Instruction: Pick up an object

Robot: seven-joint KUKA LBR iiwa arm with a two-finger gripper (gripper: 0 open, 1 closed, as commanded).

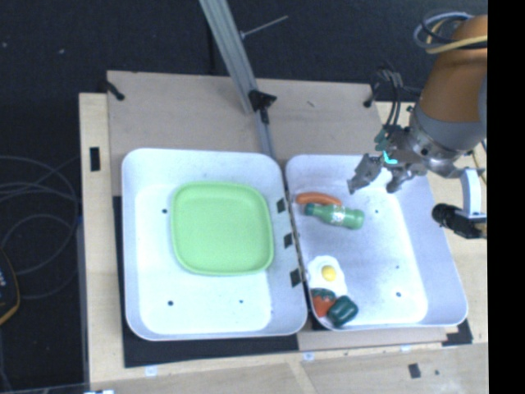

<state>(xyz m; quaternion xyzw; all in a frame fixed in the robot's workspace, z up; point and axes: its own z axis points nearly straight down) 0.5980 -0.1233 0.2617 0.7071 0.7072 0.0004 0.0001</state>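
In the right bin (426, 277) a green bottle (335, 215) lies on its side near the left wall, with an orange sausage-like piece (317, 199) just behind it. A toy fried egg (326, 272) rests further forward, and a red and dark green piece (336, 309) sits at the bin's front left corner. My gripper (377, 176) hangs over the bin's back part, right of the bottle and apart from it. Its two fingers are spread open with nothing between them.
The left bin (148, 302) holds a light green square plate (221, 227). A grey metal pole (234, 48) slants up from behind the two bins. The grey arm with its orange band (455, 80) fills the upper right.
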